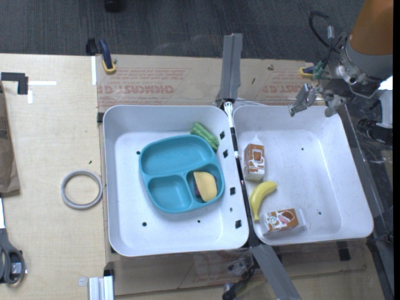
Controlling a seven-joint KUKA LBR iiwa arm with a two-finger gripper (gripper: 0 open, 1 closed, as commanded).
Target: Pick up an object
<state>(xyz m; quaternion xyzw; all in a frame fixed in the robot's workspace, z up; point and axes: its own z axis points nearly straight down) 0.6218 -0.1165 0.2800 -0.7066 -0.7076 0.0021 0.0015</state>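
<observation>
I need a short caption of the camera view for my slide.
Claw open above right bin holding banana and two cartons; blue tray in left bin.

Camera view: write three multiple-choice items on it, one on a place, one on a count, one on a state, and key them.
1. Where does the banana lie?
A. in the right bin
B. on the blue tray
C. on the bench beside the bins

2. How many small brown-and-white cartons are in the right bin?
A. one
B. two
C. four

3. How does the gripper stand?
A. shut on the banana
B. pressed on the blue tray
C. over the right bin's far edge, with nothing between its fingers

Key: 1 A, the banana rests between the two cartons on the right bin's floor. 2 B, one carton lies above the banana and one carton below it. 3 C, the fingers hang at the bin's far rim, apart from every object.
</observation>
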